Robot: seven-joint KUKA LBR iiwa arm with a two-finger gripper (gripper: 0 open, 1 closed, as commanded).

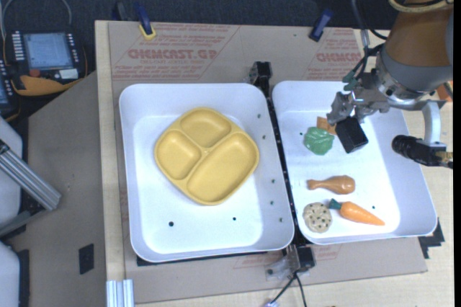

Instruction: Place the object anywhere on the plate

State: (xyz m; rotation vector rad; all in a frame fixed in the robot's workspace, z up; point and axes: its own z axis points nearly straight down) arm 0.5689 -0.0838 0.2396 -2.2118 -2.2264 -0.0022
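Note:
A yellow plate (207,154) with three compartments lies in the left bin (144,226). In the right bin (410,190) are a green broccoli-like toy (318,140), a brown chicken drumstick (333,185), a speckled cookie (316,217) and an orange carrot (360,213). My gripper (344,124) hangs low over the right bin's upper part, just right of and slightly above the green toy. A small orange piece (325,124) peeks out between the gripper and the green toy. Nothing is visibly held.
A black clamp (260,72) sits at the top of the divider between the bins. A dark cable fitting (418,148) juts in over the right bin's right rim. Blue clips (146,23) hold the cardboard base at the back.

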